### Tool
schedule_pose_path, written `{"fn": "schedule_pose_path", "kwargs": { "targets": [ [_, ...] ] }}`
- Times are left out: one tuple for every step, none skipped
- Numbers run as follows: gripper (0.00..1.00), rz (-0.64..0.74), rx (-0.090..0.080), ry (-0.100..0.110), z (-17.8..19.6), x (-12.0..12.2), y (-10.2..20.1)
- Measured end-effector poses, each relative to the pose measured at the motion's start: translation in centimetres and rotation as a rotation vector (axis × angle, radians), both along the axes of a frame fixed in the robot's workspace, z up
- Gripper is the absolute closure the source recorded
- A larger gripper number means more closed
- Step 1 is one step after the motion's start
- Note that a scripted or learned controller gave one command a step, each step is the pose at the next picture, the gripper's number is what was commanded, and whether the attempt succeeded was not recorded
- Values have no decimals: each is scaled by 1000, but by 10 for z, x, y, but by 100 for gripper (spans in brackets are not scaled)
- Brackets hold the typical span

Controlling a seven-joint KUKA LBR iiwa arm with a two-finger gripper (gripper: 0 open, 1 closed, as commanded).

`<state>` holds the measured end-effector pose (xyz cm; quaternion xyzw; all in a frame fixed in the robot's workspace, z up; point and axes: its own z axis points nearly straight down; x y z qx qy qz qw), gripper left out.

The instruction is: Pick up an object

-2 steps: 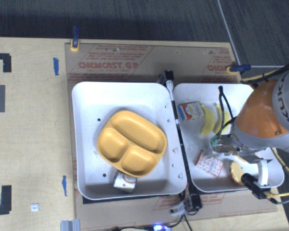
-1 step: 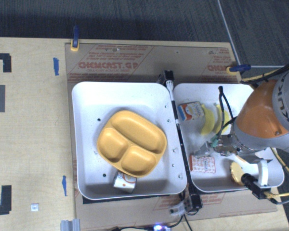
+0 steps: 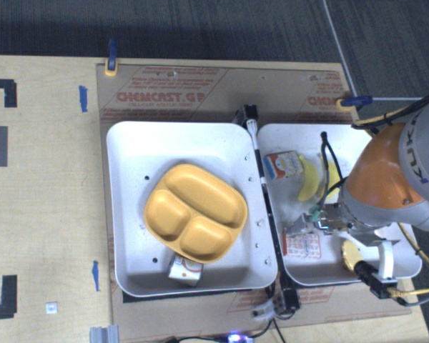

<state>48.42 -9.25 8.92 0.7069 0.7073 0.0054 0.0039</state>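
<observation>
My gripper reaches down into the right bin, under the orange-banded wrist. It hangs just above a red and white packet that lies flat on the bin floor. Right beside the gripper, on its far side, lies a yellow banana-shaped object, and a small white, orange and blue carton rests at the bin's back left. The arm partly covers a pale yellow item near the front. I see nothing lifted off the bin floor.
The left bin holds a large yellow divided plate, with a small white box tucked under its front edge. A black ridge separates the two bins. Cables run along the arm on the right.
</observation>
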Motion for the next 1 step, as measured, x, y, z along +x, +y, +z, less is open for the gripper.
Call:
{"fn": "schedule_pose_path", "kwargs": {
  "targets": [
    [100, 2, 0, -5, 11, 2, 1]
  ]
}}
